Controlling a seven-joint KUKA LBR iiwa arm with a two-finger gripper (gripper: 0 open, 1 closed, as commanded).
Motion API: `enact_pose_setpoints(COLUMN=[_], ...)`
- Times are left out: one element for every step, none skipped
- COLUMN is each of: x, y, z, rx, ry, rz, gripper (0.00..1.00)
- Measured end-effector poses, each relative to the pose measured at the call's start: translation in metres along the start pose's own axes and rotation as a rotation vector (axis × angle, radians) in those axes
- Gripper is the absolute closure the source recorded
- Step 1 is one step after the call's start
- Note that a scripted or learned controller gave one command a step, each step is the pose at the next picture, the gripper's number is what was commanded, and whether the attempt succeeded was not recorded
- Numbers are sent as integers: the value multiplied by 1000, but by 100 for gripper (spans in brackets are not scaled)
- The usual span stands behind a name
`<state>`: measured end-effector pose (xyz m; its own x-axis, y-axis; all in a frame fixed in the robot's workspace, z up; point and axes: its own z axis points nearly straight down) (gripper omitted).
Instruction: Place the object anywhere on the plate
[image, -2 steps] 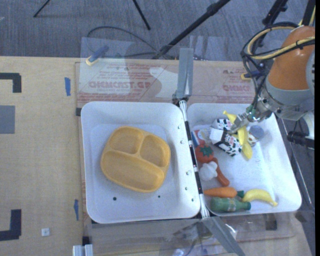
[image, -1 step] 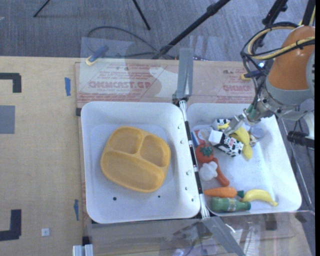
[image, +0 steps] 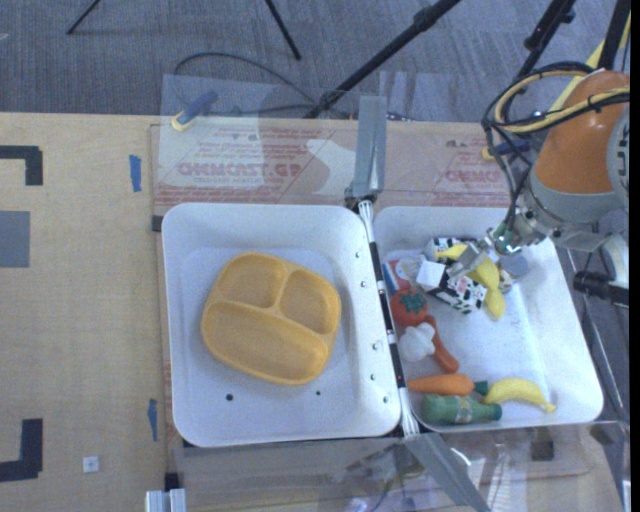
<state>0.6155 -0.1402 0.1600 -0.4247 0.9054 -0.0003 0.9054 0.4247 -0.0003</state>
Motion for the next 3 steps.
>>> enact_pose_setpoints(x=[0, 25, 133], y=[2, 70, 67], z=[-11, -27, -26], rx=[-4, -7, -2], ry=[-4, -5, 0], rz=[-2, -213, -306], gripper=[100, 100, 100])
